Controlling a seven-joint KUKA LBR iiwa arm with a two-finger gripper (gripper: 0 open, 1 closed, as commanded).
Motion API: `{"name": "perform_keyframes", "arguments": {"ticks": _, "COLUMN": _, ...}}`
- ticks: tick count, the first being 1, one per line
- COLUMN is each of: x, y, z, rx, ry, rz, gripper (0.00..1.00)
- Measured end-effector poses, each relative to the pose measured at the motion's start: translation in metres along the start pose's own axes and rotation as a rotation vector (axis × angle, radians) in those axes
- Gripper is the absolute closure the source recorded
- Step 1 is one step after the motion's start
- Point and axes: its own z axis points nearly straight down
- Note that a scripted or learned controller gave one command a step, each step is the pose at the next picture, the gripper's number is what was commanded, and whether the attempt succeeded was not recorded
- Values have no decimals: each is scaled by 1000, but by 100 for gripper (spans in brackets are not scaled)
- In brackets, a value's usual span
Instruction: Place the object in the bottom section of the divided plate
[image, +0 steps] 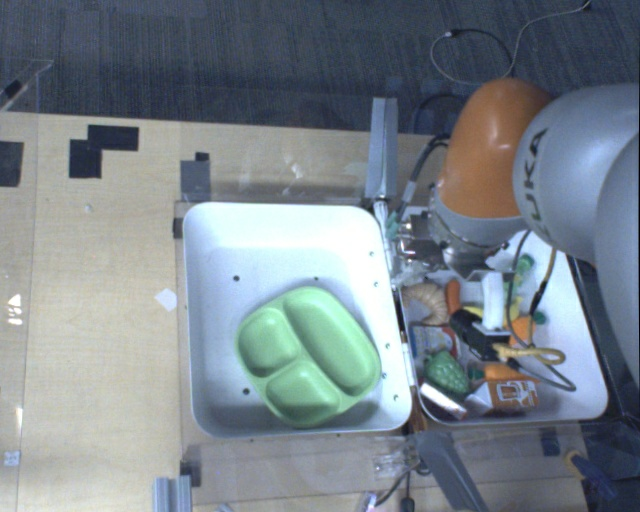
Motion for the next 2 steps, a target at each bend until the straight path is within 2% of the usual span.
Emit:
{"name": "perform_keyframes", "arguments": {"ticks": 1, "x": 39, "y": -34, "z": 44, "rx": 2, "ry": -1, "rz": -262, "gripper": 100}}
{"name": "perform_keyframes", "arguments": {"ticks": 2, "x": 28, "y": -51, "z": 44, "rx": 3, "ry": -1, "rz": -122, "gripper": 100}}
